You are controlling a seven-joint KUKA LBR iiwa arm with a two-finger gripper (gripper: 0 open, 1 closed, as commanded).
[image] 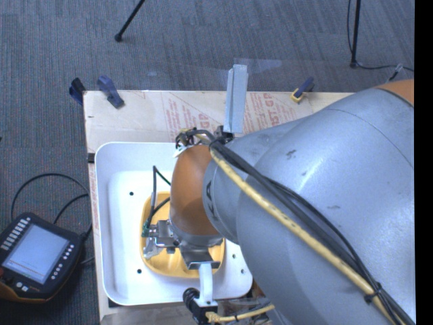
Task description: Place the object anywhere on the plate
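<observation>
the grey arm (325,202) reaches in from the right and covers most of the right side of the table (155,110). its orange band (189,188) hangs over the left white bin (111,181), and the gripper (177,239) sits low above a yellow plate (152,256) lying in the near part of that bin. the arm hides the fingers, so i cannot tell how wide they stand or whether they hold anything. the object cannot be made out. a handheld screen (37,256) lies on the carpet to the left.
</observation>
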